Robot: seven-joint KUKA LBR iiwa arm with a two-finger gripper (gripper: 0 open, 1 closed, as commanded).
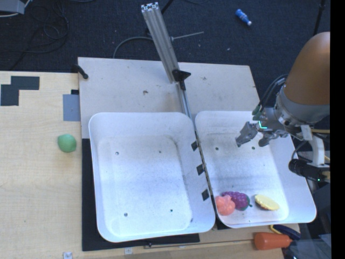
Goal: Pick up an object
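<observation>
grey gripper (pixel 252 136) hangs spread and holding nothing over the right bin (pixel 302 212), well apart from the purple grapes (pixel 238 199).

Two shallow white plastic bins side by side on the tabletop (pixel 32 166): left bin (pixel 102 128), right bin (pixel 291 212), touching along their inner rims. In the right bin's near end, a row of three: pink-orange lumpy toy (pixel 225 204) leftmost, purple grape-cluster toy (pixel 238 199) touching it, yellow flat toy (pixel 267 202) apart to the right. The hand (pixel 252 136) hangs over the right bin's far half. Green ball (pixel 67 143) on the tabletop left of the left bin. Orange cylinder (pixel 271 240) in front of the right bin.
</observation>
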